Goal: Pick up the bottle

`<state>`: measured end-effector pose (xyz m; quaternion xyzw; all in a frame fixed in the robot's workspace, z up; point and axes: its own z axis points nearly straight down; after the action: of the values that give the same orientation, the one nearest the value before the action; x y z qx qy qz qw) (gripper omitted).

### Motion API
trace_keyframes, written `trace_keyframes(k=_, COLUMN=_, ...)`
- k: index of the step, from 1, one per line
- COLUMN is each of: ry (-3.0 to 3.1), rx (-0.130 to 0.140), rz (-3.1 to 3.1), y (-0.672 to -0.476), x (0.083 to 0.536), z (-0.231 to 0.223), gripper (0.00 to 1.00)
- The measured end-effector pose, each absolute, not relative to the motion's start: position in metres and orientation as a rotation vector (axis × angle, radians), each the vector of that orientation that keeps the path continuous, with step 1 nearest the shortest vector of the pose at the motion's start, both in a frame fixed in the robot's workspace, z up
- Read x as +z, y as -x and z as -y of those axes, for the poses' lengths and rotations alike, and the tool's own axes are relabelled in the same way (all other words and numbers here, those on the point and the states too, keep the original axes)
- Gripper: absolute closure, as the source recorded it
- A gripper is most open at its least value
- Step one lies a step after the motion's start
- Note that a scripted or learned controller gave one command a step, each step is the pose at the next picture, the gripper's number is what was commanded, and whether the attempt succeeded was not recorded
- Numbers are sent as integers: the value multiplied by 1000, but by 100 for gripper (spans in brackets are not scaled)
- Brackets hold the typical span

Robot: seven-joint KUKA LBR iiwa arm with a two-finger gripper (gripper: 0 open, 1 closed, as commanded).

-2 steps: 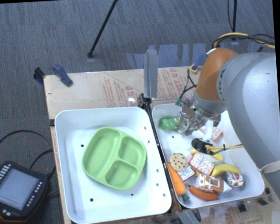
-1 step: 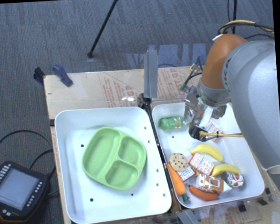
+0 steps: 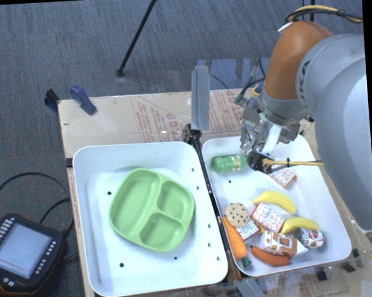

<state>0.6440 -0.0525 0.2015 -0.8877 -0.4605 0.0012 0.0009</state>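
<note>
Gripper [image 3: 254, 147] at bottle's [image 3: 228, 164] 2 o'clock; jaw state unclear. Risk: bottle on side rolls off, fingers miss.

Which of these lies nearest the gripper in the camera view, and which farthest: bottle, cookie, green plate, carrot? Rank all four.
From the gripper:
1. Bottle, just to its left in the right bin.
2. Cookie, lower in that bin.
3. Carrot, along that bin's left edge, below the cookie.
4. Green plate, in the left bin.
</note>
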Motion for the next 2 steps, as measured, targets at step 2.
trace_keyframes(k=2, ry=2803, rx=6, rz=1407, y=-566, x=86, z=88, gripper=100)
